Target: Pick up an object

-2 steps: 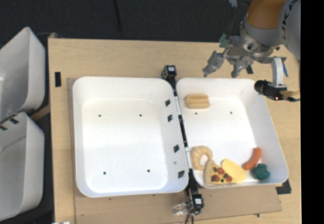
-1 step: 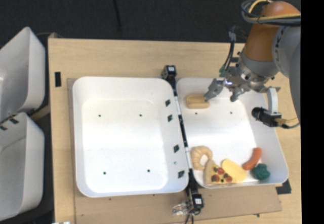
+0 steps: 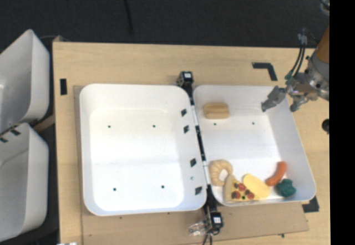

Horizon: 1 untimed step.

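gripper [image 3: 284, 100]: sat over the far right corner of the right bin [image 3: 277, 133], at the view's right edge; two fingers spread apart, nothing betw. them.
arm [image 3: 320, 55]: came in from the right, orange band above the wrist just visible at the edge.
bread roll [image 3: 216, 110]: tan, lay on the bin floor well to the gripper's left, about level w/ it, near the divider betw. the bins.
pretzel [image 3: 220, 171]: pale, curled, far below-left of the gripper, by the divider at the near end.
pizza slice [image 3: 237, 189]: touching the pretzel's near side, in the near corner.
yellow piece [image 3: 256, 185]: flat, just right of the pizza slice, overlapping it; can't tell what it was.
carrot [image 3: 276, 173]: orange, tilted, well below the gripper, nearly straight down from it.
green piece [image 3: 286, 187]: touching the carrot's lower end, by the near rim.
left bin [image 3: 133, 144]: far left of the gripper, beyond the divider.
bench [image 3: 138, 61]: light wood, under both bins.
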Available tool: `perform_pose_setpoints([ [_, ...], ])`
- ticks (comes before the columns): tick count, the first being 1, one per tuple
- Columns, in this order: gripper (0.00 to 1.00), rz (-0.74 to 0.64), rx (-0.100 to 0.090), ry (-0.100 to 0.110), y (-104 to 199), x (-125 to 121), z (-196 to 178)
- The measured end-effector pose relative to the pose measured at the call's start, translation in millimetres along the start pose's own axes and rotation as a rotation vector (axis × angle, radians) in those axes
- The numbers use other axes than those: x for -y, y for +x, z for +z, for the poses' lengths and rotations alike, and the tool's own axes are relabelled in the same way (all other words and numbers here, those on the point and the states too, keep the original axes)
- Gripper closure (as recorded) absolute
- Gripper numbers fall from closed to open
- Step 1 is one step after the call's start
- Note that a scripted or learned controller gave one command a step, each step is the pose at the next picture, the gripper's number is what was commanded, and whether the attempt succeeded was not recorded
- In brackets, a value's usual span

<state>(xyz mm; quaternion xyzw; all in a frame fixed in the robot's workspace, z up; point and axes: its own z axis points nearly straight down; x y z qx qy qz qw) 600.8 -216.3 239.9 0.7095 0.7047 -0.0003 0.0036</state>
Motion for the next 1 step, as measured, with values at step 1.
perform_pose_setpoints([
  [1,0.00,-0.005,-0.002,0.000,-14.2,15.9,-35.0],
])
